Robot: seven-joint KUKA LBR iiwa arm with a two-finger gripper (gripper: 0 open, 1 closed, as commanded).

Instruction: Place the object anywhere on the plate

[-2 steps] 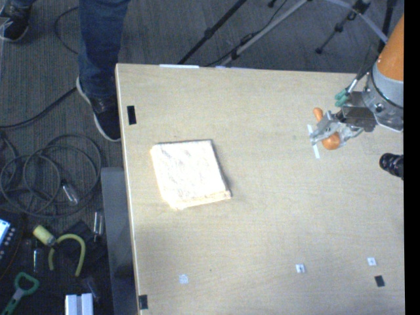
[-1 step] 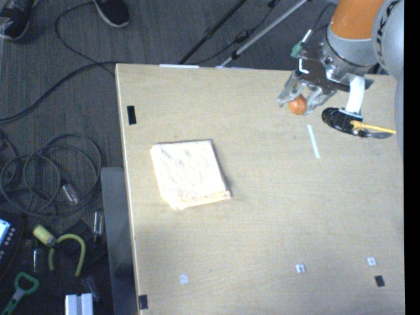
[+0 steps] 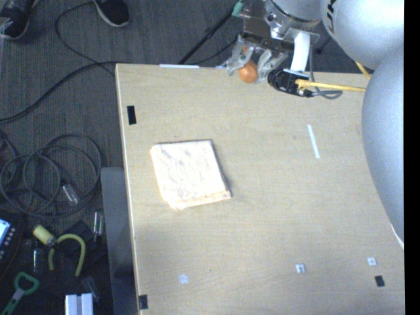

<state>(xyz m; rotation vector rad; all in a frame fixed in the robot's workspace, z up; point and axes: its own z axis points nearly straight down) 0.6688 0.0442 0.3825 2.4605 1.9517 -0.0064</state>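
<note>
1. Nearest you, the bench (image 3: 262, 241) runs out of frame at its bottom edge; small marks there are too tiny to identify.
2. Left of it, on the floor, you see tangled cables (image 3: 46, 176) and a green-handled tool (image 3: 69, 248), partly cut off.
3. Mid-bench lies a pale square slab (image 3: 189, 173), flat, well apart from the arm; whether it is the plate you cannot tell.
4. To the right, the grey arm (image 3: 387, 110) hides that side of the bench.
5. At the far edge, the gripper (image 3: 252, 63) hangs over the rim with a small orange ball (image 3: 247, 73) between its fingers (image 3: 233, 63), so it appears to grip the ball.
6. Behind, shoes (image 3: 105, 2) are cropped at the top.
</note>
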